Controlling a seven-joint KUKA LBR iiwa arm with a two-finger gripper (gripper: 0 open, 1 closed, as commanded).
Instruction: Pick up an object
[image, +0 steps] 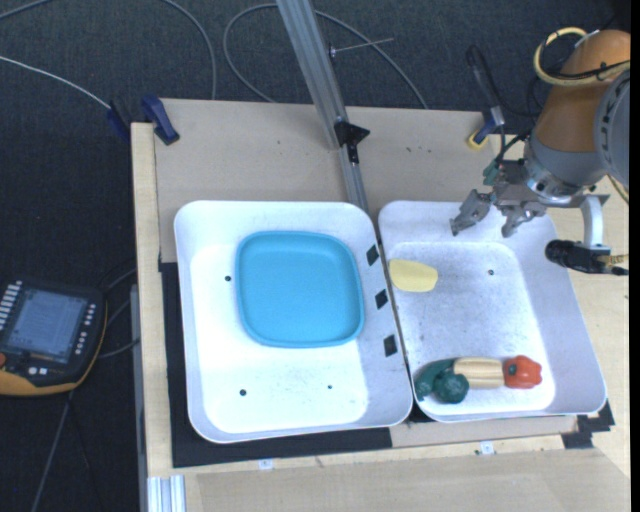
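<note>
The gripper is hovering over the right bin's far rim, metal fingers spread, gripping nothing. A smooth yellow wedge is lying by the left wall; rounded green, tan and red toys are lining the near edge.

The grey arm's two-finger gripper hangs with fingers spread over the far edge of the right white bin. In that bin lie a pale yellow lump at its left, and near its front a green piece, a tan roll and a red piece. The left white bin holds a square blue plate.
</note>
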